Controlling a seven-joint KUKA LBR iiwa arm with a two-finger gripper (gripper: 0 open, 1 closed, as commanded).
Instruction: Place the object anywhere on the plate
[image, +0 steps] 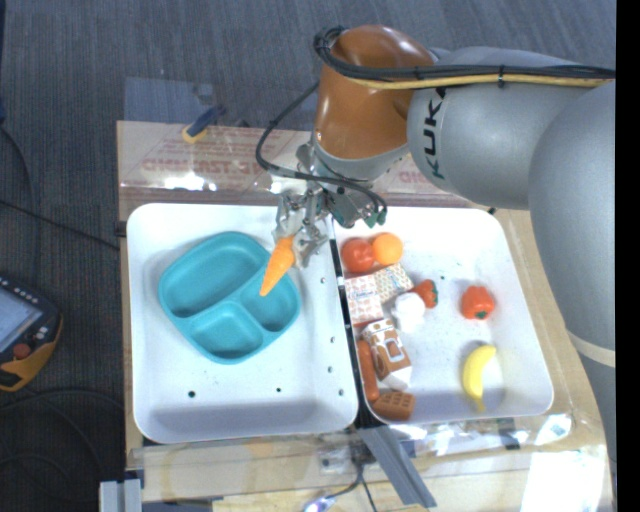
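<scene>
An orange carrot hangs tip-down from my gripper, whose fingers are shut on its thick upper end. The carrot's tip is over the right rim of the blue divided plate, which lies in the left white bin. The arm's orange band and grey wrist rise above the gripper at the bins' far edge.
The right bin holds several toy foods: a tomato, an orange, a red pepper, a banana, small boxes and a waffle piece. A ridge separates the two bins.
</scene>
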